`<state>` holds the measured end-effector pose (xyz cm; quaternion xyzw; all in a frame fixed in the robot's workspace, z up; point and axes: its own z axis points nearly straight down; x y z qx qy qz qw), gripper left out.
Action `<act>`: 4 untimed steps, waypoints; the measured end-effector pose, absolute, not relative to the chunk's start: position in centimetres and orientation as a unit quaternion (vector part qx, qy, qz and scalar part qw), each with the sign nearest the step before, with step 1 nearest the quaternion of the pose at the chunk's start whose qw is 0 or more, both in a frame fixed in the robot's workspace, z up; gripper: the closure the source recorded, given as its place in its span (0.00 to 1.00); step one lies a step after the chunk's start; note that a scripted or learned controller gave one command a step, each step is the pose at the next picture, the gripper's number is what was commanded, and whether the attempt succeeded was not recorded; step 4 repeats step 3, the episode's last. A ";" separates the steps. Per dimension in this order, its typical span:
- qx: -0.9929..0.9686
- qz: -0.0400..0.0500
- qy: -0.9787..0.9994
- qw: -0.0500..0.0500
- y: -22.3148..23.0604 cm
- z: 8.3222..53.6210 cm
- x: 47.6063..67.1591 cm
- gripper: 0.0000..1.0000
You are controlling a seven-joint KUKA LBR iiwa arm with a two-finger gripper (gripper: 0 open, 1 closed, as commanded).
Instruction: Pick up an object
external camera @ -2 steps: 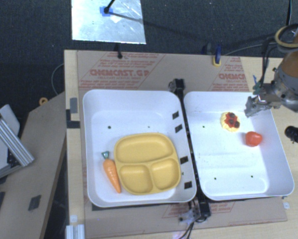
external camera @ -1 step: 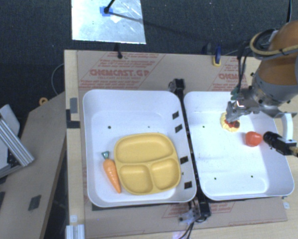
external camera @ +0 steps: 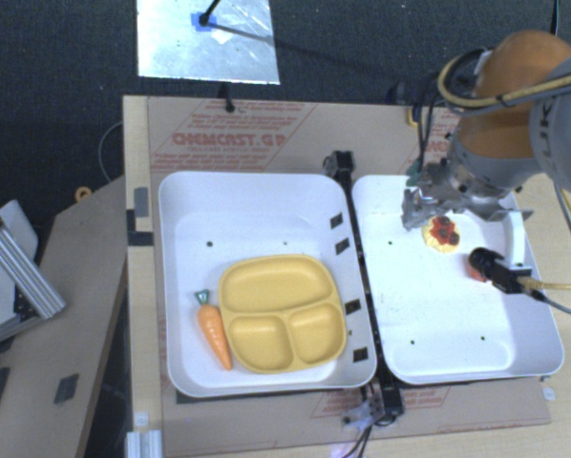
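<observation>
Foil sheet (external camera: 207, 27) behind bench (external camera: 233, 127).

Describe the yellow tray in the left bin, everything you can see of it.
The tray is a pale yellow, rounded-corner divided plate that looks like smooth plastic. It has three compartments: one wide one along the far side and two smaller ones nearer the camera, all bare. It lies flat and upright on the floor of the left bin, toward its near right part. A toy carrot lies along its left edge, touching or nearly touching it.
</observation>
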<state>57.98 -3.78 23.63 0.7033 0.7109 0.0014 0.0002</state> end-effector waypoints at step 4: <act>0.704 0.000 0.711 -0.001 11.1 22.1 55.7 1.00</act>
